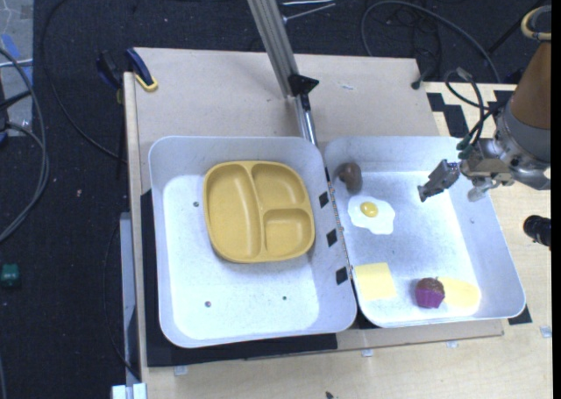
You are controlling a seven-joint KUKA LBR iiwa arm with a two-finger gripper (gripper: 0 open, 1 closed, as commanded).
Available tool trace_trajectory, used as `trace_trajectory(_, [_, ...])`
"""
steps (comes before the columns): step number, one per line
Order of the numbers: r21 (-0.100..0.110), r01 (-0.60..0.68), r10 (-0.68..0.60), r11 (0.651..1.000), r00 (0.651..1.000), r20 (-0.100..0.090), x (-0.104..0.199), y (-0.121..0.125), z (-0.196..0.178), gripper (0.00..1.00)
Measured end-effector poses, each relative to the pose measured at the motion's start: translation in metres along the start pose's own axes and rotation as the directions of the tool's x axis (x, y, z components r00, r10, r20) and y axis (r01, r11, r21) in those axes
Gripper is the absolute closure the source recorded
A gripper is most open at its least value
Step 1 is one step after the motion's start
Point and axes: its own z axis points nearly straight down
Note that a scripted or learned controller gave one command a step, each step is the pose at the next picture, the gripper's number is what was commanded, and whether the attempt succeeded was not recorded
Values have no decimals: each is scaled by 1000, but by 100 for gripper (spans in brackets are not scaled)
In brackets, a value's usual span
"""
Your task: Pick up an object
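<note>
Grey two-finger gripper [436, 183] hovers at right bin's [491, 239] upper right, nothing visibly between its fingers (spread or pressed together: cannot tell). Nearest target: flat white-and-yellow fried egg toy [371, 214], lower left of it.

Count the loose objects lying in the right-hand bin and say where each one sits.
5: brown lump at far left corner, fried egg below it, yellow square near left, purple item and pale yellow piece near right.

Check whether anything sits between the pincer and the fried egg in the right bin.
Nothing visible does. The pincer hangs over the right bin near its right side, and the fried egg lies to its left on bare bin floor. The brown ball sits beyond the egg, and the purple thing lies nearer the front edge.
</note>
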Motion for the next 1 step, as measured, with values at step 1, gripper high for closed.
trace_trajectory(1, [2, -2, 2, 1000, 1000, 0, -6, -2, 44, 0])
